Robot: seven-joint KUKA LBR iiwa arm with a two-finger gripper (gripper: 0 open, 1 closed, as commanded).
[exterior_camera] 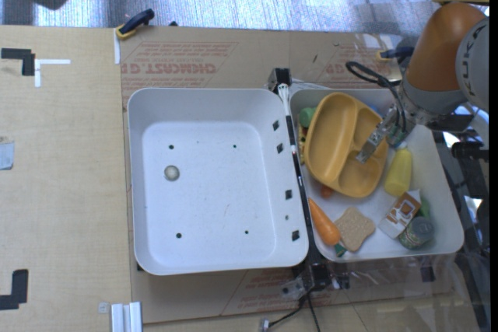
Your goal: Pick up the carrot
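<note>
The bench point(62, 190) bears two white bins point(204, 256) on what looks like cardboard point(202, 62).

Left bin point(148, 190): a small round disc point(171, 173) lies near its left side.
Right bin point(447, 202): bowl point(338, 144) at the back; carrot point(323, 223) along the front left wall, slice of bread point(355, 228) just right of it, can point(417, 232) in the front right corner.

A crowded right bin point(447, 241): a tilted yellow bowl point(342, 142) fills its upper half, while the carrot point(324, 224) lies hemmed between the bin's left wall and a bread slice point(355, 228), open from above. The left bin point(208, 181) offers wide room.
</note>
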